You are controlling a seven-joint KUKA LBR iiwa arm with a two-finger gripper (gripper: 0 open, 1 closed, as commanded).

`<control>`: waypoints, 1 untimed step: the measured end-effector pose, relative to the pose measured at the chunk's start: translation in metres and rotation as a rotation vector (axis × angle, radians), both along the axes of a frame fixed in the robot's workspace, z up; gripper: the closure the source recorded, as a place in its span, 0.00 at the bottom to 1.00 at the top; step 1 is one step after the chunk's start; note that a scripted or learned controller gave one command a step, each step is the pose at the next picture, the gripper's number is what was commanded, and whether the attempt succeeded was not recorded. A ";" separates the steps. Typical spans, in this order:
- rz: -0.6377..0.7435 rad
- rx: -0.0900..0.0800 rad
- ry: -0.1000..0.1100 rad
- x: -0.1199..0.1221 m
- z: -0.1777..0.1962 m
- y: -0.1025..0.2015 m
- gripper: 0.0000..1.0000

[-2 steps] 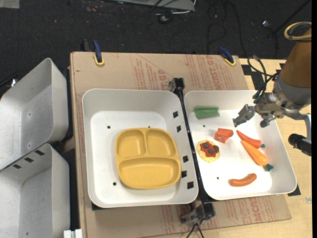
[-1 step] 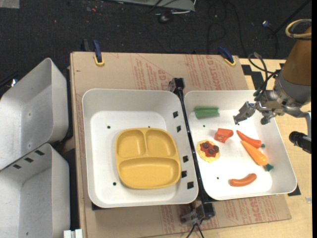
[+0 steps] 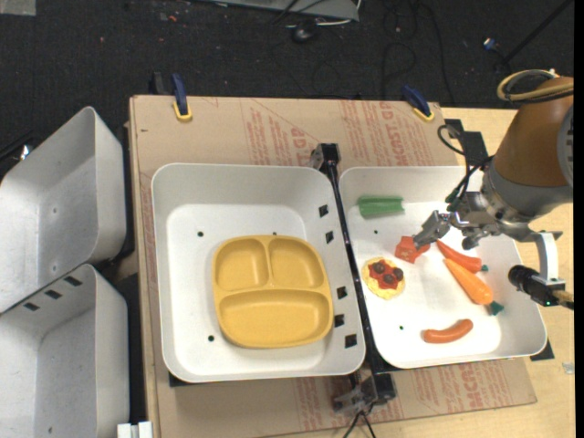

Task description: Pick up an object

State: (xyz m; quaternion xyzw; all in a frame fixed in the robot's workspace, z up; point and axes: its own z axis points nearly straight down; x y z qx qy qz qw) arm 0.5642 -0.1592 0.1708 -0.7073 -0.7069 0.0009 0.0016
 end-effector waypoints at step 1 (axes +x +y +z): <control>0.000 0.000 0.001 0.009 -0.058 -0.001 0.00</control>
